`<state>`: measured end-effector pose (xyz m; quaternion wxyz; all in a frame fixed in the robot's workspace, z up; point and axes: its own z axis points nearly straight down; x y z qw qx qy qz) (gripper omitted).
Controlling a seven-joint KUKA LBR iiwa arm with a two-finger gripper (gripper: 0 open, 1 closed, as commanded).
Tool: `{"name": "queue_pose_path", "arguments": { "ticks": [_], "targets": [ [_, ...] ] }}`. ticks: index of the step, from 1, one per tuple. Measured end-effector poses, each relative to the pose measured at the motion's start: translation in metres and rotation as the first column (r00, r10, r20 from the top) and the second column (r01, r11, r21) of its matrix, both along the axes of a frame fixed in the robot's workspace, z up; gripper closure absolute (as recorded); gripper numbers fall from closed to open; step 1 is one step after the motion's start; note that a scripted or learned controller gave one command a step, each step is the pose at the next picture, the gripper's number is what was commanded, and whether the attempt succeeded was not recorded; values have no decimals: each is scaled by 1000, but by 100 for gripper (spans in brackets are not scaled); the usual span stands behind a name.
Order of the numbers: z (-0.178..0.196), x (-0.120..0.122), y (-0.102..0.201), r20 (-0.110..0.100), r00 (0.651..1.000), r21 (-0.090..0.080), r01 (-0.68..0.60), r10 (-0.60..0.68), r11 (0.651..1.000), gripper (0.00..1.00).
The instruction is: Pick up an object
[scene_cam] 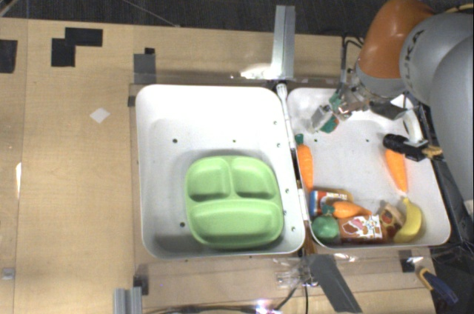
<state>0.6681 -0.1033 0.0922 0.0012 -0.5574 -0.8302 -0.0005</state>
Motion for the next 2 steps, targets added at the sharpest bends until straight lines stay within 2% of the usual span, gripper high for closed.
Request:
{"name": "queue_pose_path", "arguments": {
  "ticks": [1, 2],
  "targets": [
    [11, 3, 1, 9, 1000, -1, -3, 3, 1000, 100],
    [100, -11, 76, 5, 997, -1, 71, -71, 998, 100]
  ]
}}
